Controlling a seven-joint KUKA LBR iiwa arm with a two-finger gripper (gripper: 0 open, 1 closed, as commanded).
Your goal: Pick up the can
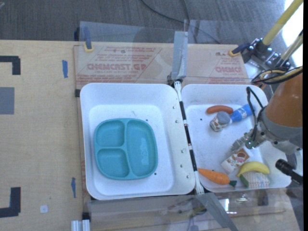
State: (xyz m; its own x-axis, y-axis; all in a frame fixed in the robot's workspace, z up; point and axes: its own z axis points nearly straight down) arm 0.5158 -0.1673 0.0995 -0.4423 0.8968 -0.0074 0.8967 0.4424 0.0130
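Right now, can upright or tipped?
Tipped, it seems. The can lies on its side in the right bin, one round end facing the camera, below the sausage.

Grey arm (281, 129), orange band, black cables

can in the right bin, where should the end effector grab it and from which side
Grip the can across its round body, coming down from above. It seems to lie tilted on the bin floor, with the sausage and the blue bottle crowding its far side, so close along the freer near-far line cautiously.

Teal plate (126, 148), orange carrot (214, 176)
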